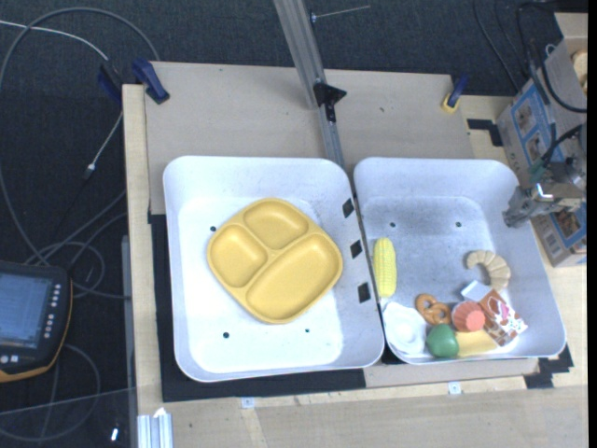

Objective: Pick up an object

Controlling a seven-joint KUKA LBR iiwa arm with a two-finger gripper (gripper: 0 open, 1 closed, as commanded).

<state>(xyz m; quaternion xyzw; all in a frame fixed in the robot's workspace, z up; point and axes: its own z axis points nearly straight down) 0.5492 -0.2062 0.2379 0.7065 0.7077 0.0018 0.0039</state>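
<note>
Spanning the middle of the wooden bench (280, 110), two shallow white bins sit side by side, the left bin (187, 250) beside the right bin (420, 180). A yellow three-compartment plate (274, 259) lies in the centre of the left bin. At the right bin's right rim sits the gripper (534, 203), a grey metal piece at the picture's edge; whether it is open or closed cannot be told, and nothing shows in its grasp. No writing can be read anywhere; the printed boxes (530, 119) behind the gripper are too blurred. The toy foods lie below and left of the gripper, apart from it. A yellow corn cob (384, 266) lies upright along the right bin's left wall. A beige croissant (489, 266) lies nearest the gripper. A white piece (404, 325) lies in the bin's near left corner, with a small brown pretzel (431, 307), a red piece (469, 317), a green ball (442, 342) and a patterned packet (506, 321) clustered along the near wall.
</note>
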